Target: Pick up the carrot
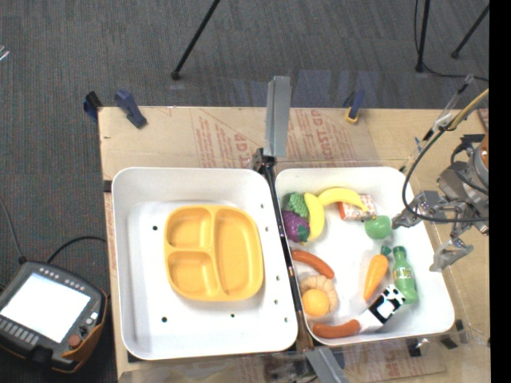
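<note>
1. Currently, the small tapered orange plastic carrot (375,276) lies in the right-hand shallow white bin (435,313), beside the green bottle (403,274).
2. Carrot long axis: 1 to 7 o'clock.
3. The grey two-finger gripper (461,236), jaw state indeterminate, hovers over the bin's right rim; the carrot lies toward 8 o'clock.

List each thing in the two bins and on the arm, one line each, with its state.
carrot: lying in the right bin, untouched
green bottle: lying on its side beside the carrot
banana: lying, curved over the grapes
grapes: lying at the bin's left wall
yellow tray: flat in the left bin, compartments bare
gripper: at the right bin's right edge, holding nothing
</note>
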Robot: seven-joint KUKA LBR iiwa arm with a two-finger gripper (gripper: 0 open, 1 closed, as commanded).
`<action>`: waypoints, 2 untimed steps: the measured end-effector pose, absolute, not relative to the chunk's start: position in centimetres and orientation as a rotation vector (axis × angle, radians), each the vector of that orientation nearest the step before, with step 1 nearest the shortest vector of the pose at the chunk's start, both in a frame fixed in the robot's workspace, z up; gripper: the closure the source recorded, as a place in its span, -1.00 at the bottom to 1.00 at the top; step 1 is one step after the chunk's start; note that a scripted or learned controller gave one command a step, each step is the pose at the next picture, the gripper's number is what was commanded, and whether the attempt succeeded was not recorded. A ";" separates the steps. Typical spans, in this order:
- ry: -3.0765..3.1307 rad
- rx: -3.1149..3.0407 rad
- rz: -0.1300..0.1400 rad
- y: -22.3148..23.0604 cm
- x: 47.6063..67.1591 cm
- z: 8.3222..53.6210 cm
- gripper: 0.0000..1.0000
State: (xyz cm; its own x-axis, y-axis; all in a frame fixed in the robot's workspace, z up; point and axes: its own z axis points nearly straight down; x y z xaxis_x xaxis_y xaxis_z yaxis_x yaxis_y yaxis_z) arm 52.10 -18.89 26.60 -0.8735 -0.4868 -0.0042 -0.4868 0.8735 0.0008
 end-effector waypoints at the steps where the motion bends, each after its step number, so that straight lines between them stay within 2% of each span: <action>1: 2.947 -1.072 0.000 -21.0 51.5 10.2 -1.00; 2: 2.994 -0.952 0.007 -15.9 48.7 8.7 -1.00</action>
